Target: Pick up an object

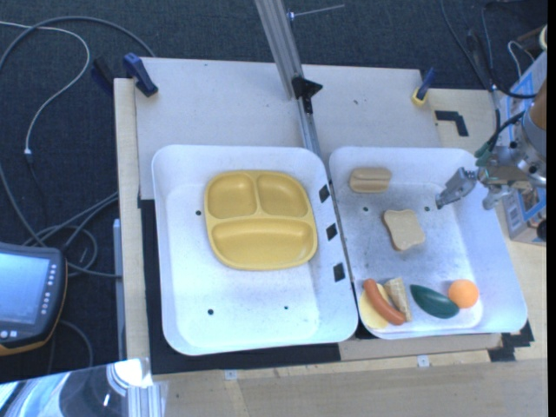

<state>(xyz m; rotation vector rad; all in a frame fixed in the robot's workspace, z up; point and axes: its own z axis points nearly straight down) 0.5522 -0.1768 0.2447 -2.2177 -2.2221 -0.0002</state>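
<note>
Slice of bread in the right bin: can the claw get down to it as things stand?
Probably yes. The slice of bread lies flat and apart from the other food, with bare bin floor around it, and the claw hovers just up and right of it.

A yellow divided plate [259,219] sits in the left bin [174,259]. The right bin [495,259] holds a bun [370,180], bread slice [404,229], hotdog [382,302], and orange [463,293]. The gripper [465,186] hovers at right.

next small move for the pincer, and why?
Probably shift the pincer toward the bread slice and lower it. The pincer hovers over the right bin near its far right side, nothing between its fingers, and the slice lies flat, nearest, apart from other items.
</note>
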